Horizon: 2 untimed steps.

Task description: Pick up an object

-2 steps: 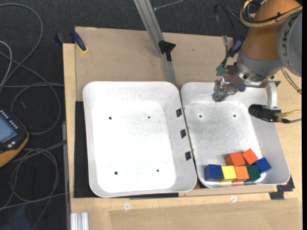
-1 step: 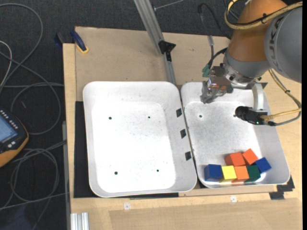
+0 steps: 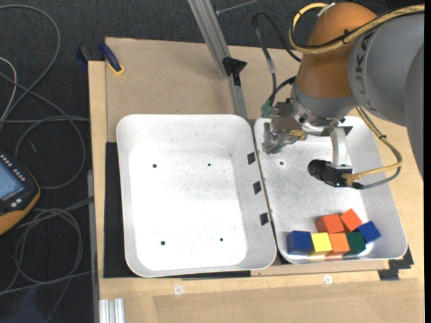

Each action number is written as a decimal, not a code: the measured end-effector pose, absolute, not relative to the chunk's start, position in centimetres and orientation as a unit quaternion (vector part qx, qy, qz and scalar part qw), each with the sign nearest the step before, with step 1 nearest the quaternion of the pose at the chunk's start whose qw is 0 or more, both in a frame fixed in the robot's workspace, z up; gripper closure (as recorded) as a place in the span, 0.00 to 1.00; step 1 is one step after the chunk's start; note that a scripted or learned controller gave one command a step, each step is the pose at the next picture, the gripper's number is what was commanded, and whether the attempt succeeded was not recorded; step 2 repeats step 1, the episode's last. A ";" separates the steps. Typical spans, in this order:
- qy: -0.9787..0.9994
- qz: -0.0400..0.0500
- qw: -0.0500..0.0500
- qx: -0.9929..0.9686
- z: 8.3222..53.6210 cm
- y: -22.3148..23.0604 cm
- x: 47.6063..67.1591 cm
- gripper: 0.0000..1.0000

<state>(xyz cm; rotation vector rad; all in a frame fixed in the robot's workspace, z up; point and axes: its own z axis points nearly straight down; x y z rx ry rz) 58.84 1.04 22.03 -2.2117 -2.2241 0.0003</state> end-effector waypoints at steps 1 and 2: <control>-0.709 0.000 0.003 -0.705 22.8 5.9 56.5 1.00; -0.709 0.000 0.003 -0.705 22.8 5.9 56.5 1.00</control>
